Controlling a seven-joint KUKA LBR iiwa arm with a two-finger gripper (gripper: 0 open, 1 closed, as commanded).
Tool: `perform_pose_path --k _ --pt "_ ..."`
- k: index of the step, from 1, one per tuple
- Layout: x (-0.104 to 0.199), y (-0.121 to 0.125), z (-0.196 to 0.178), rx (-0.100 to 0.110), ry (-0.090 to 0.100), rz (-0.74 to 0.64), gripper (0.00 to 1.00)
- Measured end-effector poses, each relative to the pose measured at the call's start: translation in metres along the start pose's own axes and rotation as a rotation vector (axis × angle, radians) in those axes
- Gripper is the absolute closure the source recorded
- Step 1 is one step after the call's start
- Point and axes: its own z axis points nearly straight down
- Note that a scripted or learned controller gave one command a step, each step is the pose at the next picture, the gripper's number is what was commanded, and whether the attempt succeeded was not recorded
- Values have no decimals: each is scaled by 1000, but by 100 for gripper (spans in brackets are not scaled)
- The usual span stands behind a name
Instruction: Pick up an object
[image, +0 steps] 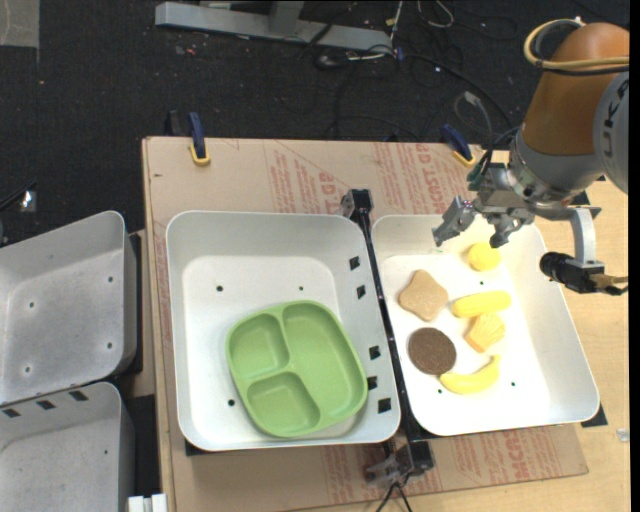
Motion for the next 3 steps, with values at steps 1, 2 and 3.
perform_pose_path --k 1,2,3 --pt "0 2 -8 -12 -1 -2 0" --pt "1 -6 39 -8 -1 0 0" --pt "3 -1 102 -7 -1 0 0"
